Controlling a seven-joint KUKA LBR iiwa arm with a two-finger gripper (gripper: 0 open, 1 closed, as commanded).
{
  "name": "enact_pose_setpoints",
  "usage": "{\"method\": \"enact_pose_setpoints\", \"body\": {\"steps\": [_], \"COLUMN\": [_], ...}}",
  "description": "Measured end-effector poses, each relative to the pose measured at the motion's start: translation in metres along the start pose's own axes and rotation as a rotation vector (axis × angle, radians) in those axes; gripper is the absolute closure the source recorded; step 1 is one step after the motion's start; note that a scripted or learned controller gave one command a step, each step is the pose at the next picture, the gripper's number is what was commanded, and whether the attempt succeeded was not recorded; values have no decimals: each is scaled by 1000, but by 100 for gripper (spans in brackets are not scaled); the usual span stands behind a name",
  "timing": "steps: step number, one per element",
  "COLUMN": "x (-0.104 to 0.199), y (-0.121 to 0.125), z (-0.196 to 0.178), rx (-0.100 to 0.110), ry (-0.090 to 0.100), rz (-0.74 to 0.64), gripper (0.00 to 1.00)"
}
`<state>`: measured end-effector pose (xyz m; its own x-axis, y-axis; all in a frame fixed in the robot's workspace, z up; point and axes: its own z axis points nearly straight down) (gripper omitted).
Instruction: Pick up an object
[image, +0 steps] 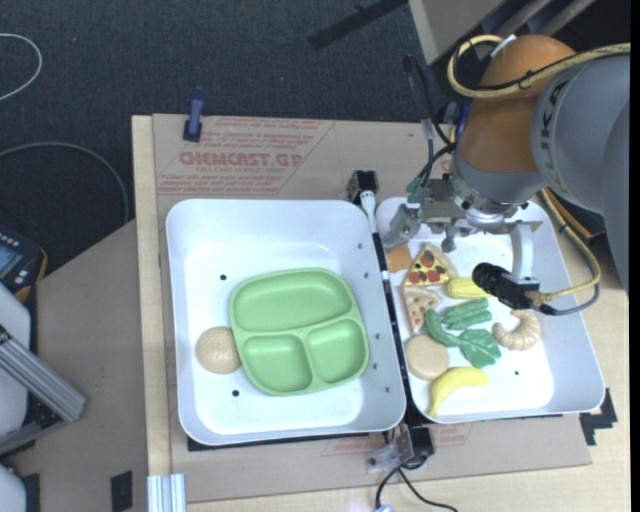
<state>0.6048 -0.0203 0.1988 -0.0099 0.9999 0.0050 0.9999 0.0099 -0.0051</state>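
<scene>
Grey arm hovers its hand (448, 232) over the right bin (570, 385), above the pizza slice (428, 267); its grip I cannot tell. Nothing looks lifted: this seems the approach, and next it must descend onto one toy.

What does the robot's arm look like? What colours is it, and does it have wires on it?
The arm is big, round and grey, with a shiny orange band above the wrist. Below that sits a grey metal gripper made of small blocky parts. A yellow cable loops over the orange part, and thin dark wires run down beside the wrist. Another yellowish cable curves along the side.
</scene>
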Motion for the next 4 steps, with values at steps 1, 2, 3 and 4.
{"method": "enact_pose_setpoints", "body": {"steps": [1, 2, 3, 4], "x": [-7, -85, 7, 33], "y": [1, -10, -32, -60], "z": [-12, -73, 20, -159], "rx": [-6, -13, 6, -25], "ry": [-4, -10, -1, -3], "rz": [9, 16, 3, 5], "gripper": [100, 100, 100, 100]}}
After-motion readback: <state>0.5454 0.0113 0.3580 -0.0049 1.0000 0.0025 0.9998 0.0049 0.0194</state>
